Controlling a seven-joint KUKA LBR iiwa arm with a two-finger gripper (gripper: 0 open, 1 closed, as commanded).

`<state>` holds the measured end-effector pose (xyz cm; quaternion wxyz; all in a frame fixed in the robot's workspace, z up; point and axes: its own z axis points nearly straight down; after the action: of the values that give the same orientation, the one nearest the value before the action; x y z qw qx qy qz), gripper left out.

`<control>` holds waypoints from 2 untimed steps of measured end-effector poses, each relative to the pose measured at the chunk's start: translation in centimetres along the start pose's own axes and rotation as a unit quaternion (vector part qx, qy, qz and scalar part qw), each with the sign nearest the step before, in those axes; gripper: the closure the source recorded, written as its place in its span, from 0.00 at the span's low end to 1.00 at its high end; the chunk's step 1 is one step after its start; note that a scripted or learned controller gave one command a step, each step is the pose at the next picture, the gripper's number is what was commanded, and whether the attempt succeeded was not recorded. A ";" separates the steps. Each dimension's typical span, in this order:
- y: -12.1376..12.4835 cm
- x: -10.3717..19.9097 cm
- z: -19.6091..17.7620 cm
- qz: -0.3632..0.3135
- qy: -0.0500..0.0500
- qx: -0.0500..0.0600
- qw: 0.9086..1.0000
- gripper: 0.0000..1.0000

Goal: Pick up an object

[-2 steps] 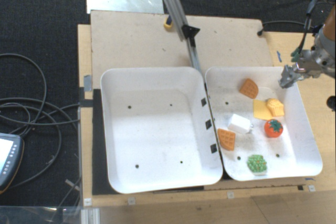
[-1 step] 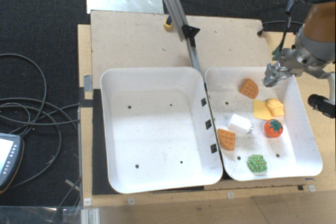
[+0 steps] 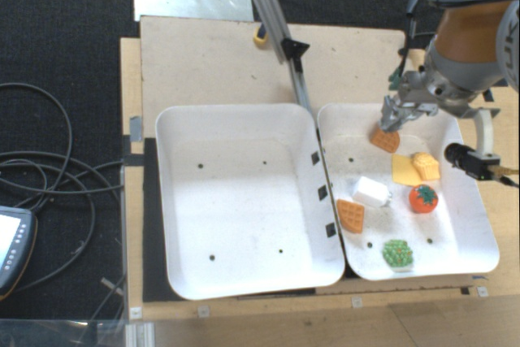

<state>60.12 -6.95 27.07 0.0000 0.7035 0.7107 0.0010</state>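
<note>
Orange waffle (image 3: 385, 140): flat, grid-textured, tilted, upper part of right bin (image 3: 479, 244), right of frame centre. Pincer (image 3: 393, 121) directly above, touching its top edge; opening and grip indiscernible.

Red tomato (image 3: 422, 199), green broccoli (image 3: 397, 253), orange waffle (image 3: 351, 216), white bins (image 3: 187, 126).

The arm (image 3: 475, 20) is cut off by the right and top edges, so its base cannot be seen. The gripper (image 3: 393, 119) covers the top of an orange waffle piece (image 3: 386, 141) (contact cannot be judged). A tablet-like screen (image 3: 11, 244) is cut by the left edge. The slanted metal pole (image 3: 272, 8) leaves at the top and hides part of the desk (image 3: 211, 65).
</note>
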 end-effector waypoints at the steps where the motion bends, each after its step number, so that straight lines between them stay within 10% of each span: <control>1: 2.1 5.0 0.2 0.000 0.000 -0.001 1.000 1.00; 2: 2.6 10.2 0.1 0.000 0.000 -0.001 1.000 1.00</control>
<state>62.63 3.26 26.95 0.0004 0.7034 0.7108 0.0018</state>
